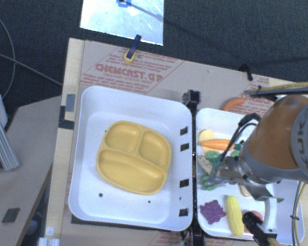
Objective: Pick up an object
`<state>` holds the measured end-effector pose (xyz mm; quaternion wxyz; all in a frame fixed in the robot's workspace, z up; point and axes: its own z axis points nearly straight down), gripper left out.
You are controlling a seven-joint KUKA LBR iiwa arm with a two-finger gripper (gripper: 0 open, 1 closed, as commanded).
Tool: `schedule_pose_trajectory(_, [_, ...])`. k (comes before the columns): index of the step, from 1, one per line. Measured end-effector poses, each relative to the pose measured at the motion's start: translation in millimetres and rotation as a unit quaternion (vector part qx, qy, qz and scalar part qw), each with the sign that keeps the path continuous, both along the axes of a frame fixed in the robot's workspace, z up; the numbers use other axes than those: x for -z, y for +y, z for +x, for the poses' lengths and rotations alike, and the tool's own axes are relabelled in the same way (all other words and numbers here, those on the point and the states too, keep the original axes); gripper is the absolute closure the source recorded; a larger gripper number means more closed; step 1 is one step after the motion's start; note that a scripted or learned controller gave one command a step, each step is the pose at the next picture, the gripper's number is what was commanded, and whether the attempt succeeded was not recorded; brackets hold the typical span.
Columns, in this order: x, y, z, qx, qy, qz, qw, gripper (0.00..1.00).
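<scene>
My arm (290, 141) reaches over the right bin (287, 230), my claw (214, 172) low among toy food beside a carrot (215, 143); its grip cannot be made out. Grapes (212, 211) and corn (235, 214) lie near the front. A yellow tray (134, 157) sits in the left bin (90, 138).

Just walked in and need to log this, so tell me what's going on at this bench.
A grey and orange robot arm is reaching in over the right bin, which holds toy food: a carrot, a purple bunch of grapes, a corn cob and some green pieces. Its gripper is down among the green pieces near the bin's left side; whether it has grabbed anything can't be made out. The left bin holds a yellow divided plate, untouched.
</scene>
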<state>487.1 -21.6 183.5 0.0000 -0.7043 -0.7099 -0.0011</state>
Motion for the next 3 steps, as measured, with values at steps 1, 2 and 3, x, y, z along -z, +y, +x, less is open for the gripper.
schedule_pose_trajectory(1, [-0.6,115.5,-0.9,-0.004,0.000,0.0009,1.0000,1.00])
schedule_pose_trajectory(2, [-162.4,94.6,8.8,0.002,-0.009,0.0011,1.0000,1.00])
schedule_pose_trajectory(3, [-98.7,1.3,59.7,0.007,0.000,-0.0023,1.0000,1.00])
